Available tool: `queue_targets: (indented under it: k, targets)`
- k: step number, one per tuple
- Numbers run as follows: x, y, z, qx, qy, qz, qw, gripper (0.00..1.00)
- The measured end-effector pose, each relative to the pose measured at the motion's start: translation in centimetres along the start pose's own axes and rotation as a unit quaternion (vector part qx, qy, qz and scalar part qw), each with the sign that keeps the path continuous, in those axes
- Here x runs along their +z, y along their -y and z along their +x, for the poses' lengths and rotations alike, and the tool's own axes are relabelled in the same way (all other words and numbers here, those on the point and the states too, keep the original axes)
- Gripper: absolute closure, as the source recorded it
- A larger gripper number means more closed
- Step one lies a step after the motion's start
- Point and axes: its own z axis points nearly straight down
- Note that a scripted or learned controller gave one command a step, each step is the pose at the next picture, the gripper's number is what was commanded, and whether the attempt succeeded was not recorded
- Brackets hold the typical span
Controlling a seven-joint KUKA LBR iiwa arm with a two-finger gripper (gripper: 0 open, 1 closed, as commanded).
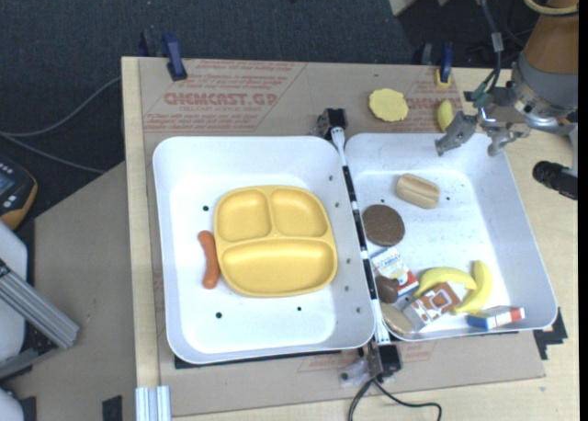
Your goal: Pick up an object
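Observation:
My gripper (478, 139) hangs over the far edge of the right bin (501, 217), its two fingers spread apart with nothing between them. Below it in that bin lie a tan bread roll (418, 190) and a brown round cookie (382, 224). At the bin's near end sit a banana (457, 282), a small carton (435, 302), a white packet (390, 266) and a tube with a blue cap (495, 319). The left bin (175, 226) holds a yellow divided plate (274, 240) and an orange sausage (209, 258) beside it.
On the bench beyond the bins lie a yellow round piece (389, 105) and a small yellow item (445, 115). Blue clamps (173, 56) grip the bench's far edge. The middle of the right bin is bare.

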Motion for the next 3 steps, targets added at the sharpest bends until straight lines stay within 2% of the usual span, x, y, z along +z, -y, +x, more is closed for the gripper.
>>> queue_targets:
  k: [1, 2, 3]
  targets:
    - [6.8, 7.2, -0.1, 0.002, -0.002, 0.005, 1.0, 0.0]
    - [13.7, 15.5, 2.6, 0.002, -0.001, 0.004, 1.0, 0.0]
    - [12.4, 15.0, 2.5, 0.001, 0.001, -0.002, 1.0, 1.0]
